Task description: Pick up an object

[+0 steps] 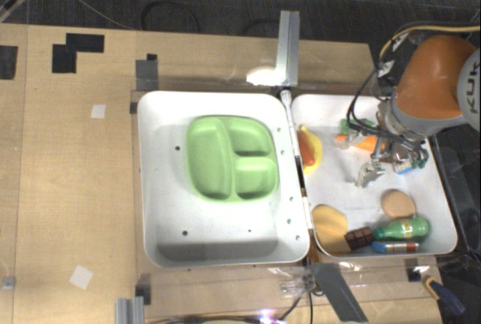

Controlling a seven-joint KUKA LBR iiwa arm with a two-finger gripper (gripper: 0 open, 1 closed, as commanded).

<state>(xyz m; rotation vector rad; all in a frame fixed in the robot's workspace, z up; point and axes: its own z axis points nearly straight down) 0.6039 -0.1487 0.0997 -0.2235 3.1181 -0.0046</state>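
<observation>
In the right bin (443,195), my gripper (378,169) hangs low over the upper middle of the floor, below the arm's orange band (431,78). An orange object with a green end (362,141) lies just behind the gripper, and a small blue piece (406,168) shows at its right side. Nearer the front lie a tan round object (398,204), a green bottle (401,228), a brown block (359,237) and a blue-and-red marker (395,246). Nothing can be seen held in the gripper.
A yellow-and-red object (309,147) leans on the right bin's left wall, and a tan disc (329,220) sits at the front left corner. The left bin (161,165) holds a green divided tray (230,157). A metal post (288,44) stands behind the bins.
</observation>
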